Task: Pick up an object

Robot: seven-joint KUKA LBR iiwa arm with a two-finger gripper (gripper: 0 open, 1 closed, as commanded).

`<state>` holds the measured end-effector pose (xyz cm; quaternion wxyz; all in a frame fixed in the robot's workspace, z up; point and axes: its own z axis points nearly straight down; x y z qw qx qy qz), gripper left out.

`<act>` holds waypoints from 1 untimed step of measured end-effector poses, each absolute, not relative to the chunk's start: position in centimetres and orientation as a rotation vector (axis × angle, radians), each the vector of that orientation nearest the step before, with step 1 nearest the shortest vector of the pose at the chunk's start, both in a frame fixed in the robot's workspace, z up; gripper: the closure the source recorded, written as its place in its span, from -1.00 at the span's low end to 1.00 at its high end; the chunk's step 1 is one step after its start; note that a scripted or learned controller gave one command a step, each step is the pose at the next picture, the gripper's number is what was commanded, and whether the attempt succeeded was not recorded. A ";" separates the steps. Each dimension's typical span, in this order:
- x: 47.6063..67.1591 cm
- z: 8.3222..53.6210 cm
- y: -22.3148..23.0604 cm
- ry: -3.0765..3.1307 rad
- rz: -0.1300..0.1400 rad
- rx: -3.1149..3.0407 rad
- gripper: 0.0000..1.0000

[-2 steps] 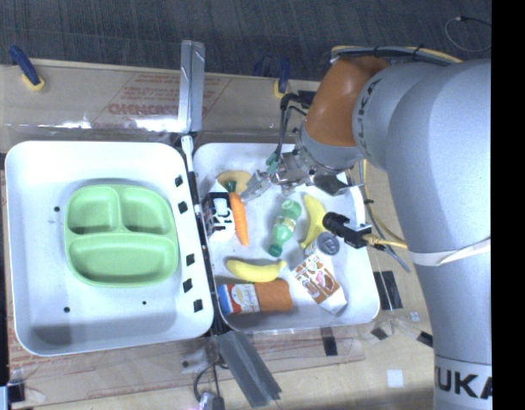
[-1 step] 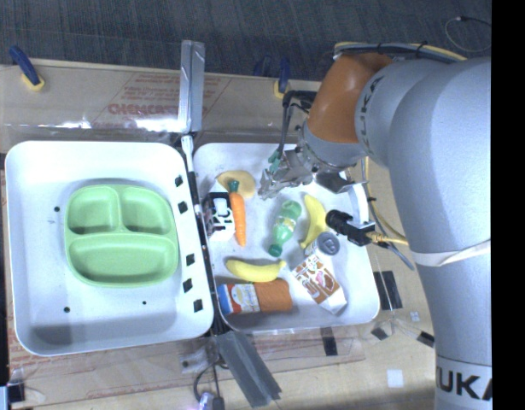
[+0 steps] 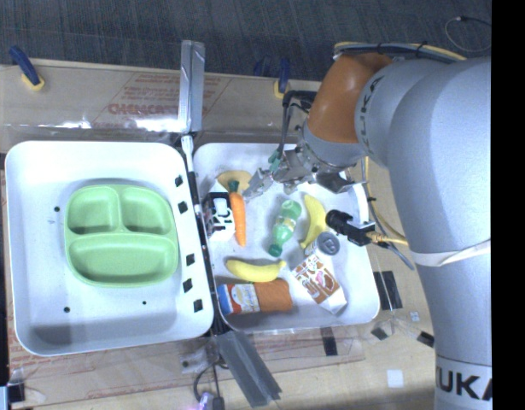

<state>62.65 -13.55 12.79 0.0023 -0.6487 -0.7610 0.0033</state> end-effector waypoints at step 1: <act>63.2 10.5 -11.5 -2.637 0.003 -1.747 -1.00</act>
